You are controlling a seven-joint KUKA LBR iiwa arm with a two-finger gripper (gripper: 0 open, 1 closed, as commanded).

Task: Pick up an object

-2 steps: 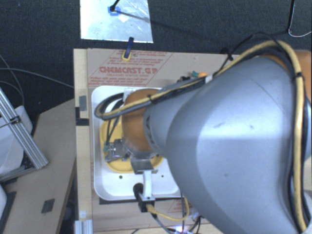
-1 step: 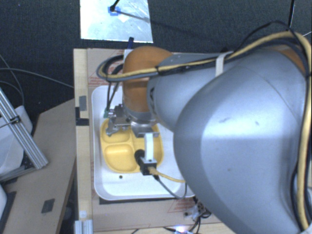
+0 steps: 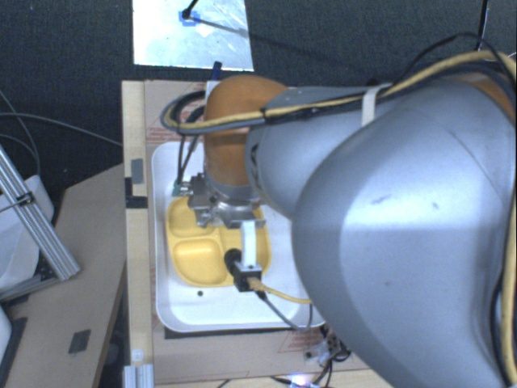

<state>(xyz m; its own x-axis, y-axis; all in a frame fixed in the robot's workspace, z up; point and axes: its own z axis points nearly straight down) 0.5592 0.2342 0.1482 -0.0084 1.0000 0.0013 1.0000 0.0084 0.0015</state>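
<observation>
Hand (image 3: pixel 220 217), partly arm-hidden, over yellow tray (image 3: pixel 196 257).

Sitting on the tabletop (image 3: pixel 136 297), near its left edge: a bin (image 3: pixel 212 314). Lying inside the bin, toward its left wall and well back from its front wall: a divided tray (image 3: pixel 198 257). Hanging directly over the tray's rear and right parts: the arm's wrist (image 3: pixel 230 148), reaching in from the right. Lying behind the tabletop's rear edge: a flat sheet (image 3: pixel 194 23).
</observation>
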